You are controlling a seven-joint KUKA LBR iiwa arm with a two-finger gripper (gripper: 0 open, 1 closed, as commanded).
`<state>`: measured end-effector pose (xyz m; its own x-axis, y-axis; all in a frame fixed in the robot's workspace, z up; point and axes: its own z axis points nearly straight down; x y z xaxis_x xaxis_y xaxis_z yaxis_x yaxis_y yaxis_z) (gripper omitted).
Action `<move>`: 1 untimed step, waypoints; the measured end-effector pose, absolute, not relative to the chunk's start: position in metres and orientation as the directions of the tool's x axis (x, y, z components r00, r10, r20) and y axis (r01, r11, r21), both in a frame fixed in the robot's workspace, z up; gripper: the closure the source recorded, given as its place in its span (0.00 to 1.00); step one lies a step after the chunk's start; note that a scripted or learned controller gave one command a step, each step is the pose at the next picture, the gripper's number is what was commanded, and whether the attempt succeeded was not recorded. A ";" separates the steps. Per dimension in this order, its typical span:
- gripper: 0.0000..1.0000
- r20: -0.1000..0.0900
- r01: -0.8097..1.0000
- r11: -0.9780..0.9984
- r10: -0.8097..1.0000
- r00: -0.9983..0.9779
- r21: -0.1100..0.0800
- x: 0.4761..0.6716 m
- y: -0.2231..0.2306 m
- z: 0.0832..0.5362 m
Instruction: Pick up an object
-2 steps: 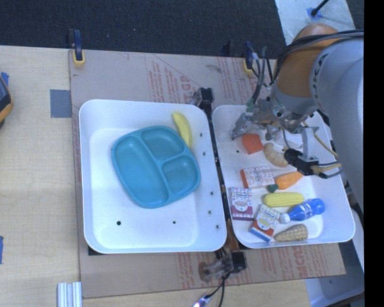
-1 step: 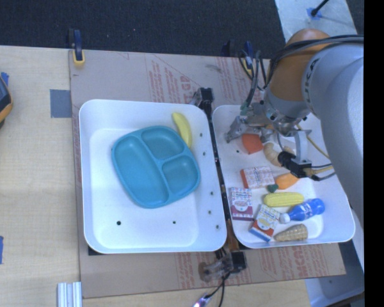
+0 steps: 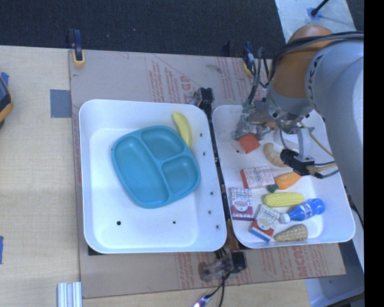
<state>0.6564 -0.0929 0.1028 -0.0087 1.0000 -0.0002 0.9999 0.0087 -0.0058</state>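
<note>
On a cardboard-covered bench we see two white bins; the left bin holds a blue divided plate and a yellow banana; the right bin holds toy corn, a blue bottle and small cartons; the gripper hangs just above a red-orange block; whether it grips, we cannot tell.

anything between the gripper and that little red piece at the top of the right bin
Nothing visible does. The gripper sits right above the red piece in the right bin, with no other item between them; the nearest neighbour, a beige piece, lies to its side.
</note>
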 end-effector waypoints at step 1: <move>1.00 0.002 1.000 0.006 1.000 -0.006 0.000 0.657 -0.001 0.214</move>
